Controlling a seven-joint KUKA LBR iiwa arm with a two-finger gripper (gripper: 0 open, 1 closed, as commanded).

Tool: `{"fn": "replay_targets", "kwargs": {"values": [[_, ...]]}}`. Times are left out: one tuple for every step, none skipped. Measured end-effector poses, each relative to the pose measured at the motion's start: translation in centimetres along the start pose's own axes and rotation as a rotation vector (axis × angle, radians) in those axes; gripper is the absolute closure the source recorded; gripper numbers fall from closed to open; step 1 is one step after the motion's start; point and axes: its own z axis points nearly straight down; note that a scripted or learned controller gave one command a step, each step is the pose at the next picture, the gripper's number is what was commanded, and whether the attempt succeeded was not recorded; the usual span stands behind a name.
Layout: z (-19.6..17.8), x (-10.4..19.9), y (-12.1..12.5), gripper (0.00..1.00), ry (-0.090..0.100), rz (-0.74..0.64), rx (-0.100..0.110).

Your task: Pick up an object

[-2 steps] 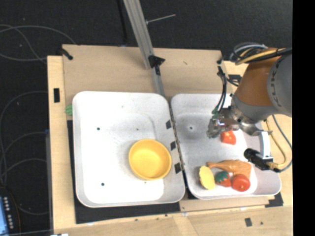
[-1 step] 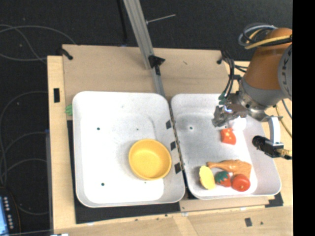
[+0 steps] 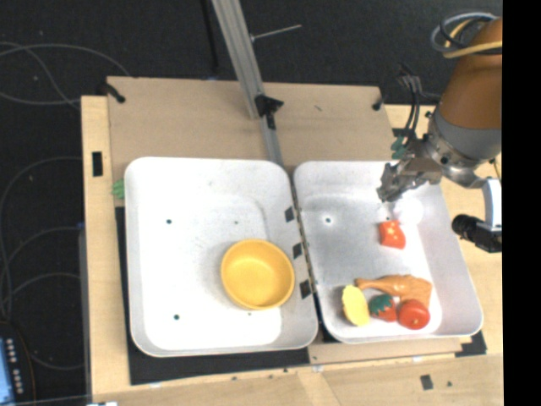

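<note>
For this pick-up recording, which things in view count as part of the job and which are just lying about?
Part of the job:
- gripper, over the right bin
- small red-orange piece, nearest below the gripper
- toy cluster at the right bin's near end: yellow, orange-brown, red pieces

Lying about:
- yellow bowl in the left bin
- metal pole
- cardboard base

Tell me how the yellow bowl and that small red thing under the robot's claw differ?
The yellow bowl sits alone in the left bin; the small red object lies in the right bin, near the gripper. The bowl is far larger, round and hollow; the red object is small and blocky. Both rest untouched on white bin floors.
</note>
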Motion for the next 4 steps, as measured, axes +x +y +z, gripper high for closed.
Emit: {"fn": "replay_targets", "kwargs": {"values": [[0.7, 5.9, -1.5, 1.0, 0.001, -0.002, 0.007], [0.8, 10.5, -3.9, 1.0, 0.001, -0.001, 0.008], [1.6, 15.7, -6.2, 1.0, 0.001, -0.001, 0.008], [3.2, 20.0, -6.8, 1.0, 0.0, -0.001, 0.009]]}}
